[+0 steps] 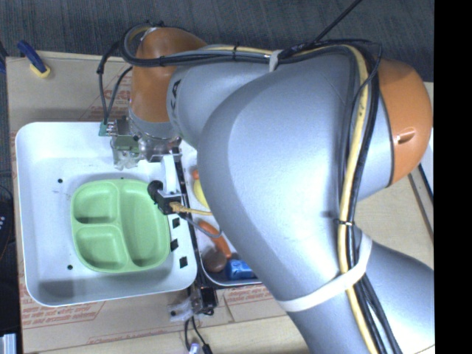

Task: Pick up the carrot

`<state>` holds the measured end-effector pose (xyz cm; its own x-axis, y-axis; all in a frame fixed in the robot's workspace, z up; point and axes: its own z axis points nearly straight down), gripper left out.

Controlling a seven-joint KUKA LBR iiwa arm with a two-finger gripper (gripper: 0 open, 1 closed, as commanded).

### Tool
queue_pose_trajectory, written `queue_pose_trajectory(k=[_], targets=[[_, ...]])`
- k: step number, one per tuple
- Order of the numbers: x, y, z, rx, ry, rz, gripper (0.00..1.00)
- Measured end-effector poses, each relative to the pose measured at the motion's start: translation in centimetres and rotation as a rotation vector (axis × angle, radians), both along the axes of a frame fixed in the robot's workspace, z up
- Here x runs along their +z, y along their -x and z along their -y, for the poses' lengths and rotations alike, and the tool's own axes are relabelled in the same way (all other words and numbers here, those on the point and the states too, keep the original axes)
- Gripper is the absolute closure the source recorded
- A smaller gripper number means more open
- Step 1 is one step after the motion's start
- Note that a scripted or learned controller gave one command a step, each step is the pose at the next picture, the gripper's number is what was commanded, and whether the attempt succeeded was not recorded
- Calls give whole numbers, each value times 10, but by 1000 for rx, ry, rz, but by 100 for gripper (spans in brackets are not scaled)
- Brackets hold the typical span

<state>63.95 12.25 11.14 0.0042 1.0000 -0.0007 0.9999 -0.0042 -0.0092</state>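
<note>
End effector (136, 150) hangs over the left bin's (37, 198) far edge, grip state impossible to tell, so it should travel right toward the carrot (209, 229) in the right bin, mostly hidden under the arm.

You look down from one fixed camera above the bench, tilted at a slant. The arm (295, 175) enters from your right and sits so close under the lens that it covers most of the right half of the view. The left bin (37, 220) lies open to you at the left, with its green divided tray (118, 223) seen nearly from overhead. Of the right bin (221, 275) you see a thin strip beside the arm. Bench cardboard edges the bottom and top left.
</note>
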Motion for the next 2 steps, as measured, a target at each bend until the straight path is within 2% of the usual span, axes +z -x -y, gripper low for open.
queue_pose_trajectory(k=[1, 2], targets=[[125, 4, 67, -181, 1, 8, 100], [166, 18, 112, -246, 1, 7, 100]])
